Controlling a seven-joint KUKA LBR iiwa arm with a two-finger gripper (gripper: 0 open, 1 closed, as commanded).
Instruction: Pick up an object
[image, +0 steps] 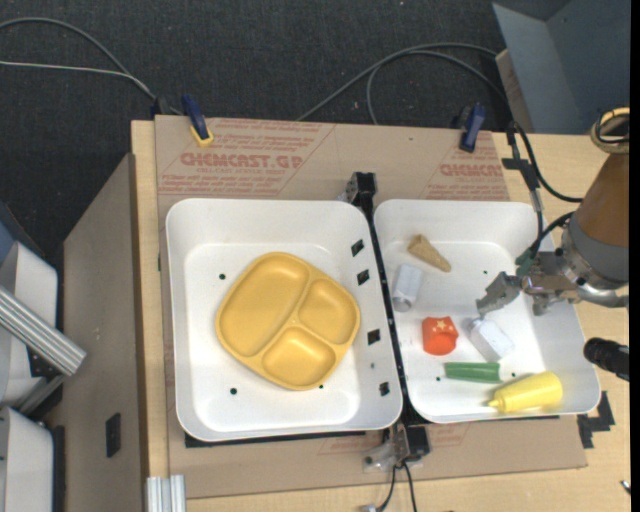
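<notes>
On the left of the worktop (100, 300) we see the left bin (190, 300), and in it a yellow divided plate (288, 320) lying flat, with three compartments, near the middle of the bin floor. Black clips (362, 262) run down the seam where the two bins meet. Crossing into the right bin (450, 212), we find first a small clear cup (406, 286) just right of the seam, on its side. Above and right of it lies a tan cone-shaped piece (429, 253), tilted, near the far wall. Below the cup sits a red-orange object (439, 335), and just beside it on the right a pale grey-white block (487, 336). Nearer the front wall a green stick (472, 372) lies almost level, its right end touching a yellow squeeze bottle (526, 392) that lies on its side. Over the right part of this bin hangs the gripper (512, 290), its fingers (496, 296) above the pale block and apart from it; we cannot tell whether they are spread wide or narrow, and we see nothing between them. The grey arm with its orange band (608, 210) comes in from the right edge.
</notes>
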